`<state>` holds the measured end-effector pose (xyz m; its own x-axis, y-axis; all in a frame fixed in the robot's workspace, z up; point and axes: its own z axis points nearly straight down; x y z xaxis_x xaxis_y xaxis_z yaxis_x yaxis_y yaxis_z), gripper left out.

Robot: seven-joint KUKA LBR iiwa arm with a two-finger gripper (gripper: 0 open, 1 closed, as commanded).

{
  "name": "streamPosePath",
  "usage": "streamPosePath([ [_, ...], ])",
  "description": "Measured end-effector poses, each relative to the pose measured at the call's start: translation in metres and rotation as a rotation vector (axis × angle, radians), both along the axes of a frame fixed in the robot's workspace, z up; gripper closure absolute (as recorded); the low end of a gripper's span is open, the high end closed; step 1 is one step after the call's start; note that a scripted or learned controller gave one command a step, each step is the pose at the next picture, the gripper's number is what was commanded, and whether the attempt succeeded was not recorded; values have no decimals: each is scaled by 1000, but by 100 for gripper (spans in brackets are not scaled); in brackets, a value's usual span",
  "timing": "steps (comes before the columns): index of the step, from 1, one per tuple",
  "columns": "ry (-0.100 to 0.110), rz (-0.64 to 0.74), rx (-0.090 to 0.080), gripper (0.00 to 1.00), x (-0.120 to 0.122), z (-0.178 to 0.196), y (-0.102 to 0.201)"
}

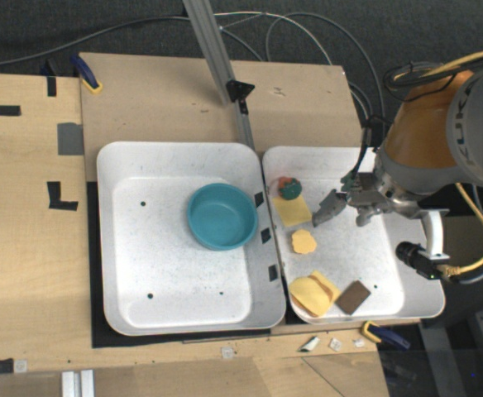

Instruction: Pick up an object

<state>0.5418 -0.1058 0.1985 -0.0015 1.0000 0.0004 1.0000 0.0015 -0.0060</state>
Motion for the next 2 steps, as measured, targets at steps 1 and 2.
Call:
streamPosePath([
  [1,3,0,1,0,-6,-64,4],
  [2,-6,0,-2,0,-6,-110,4],
])
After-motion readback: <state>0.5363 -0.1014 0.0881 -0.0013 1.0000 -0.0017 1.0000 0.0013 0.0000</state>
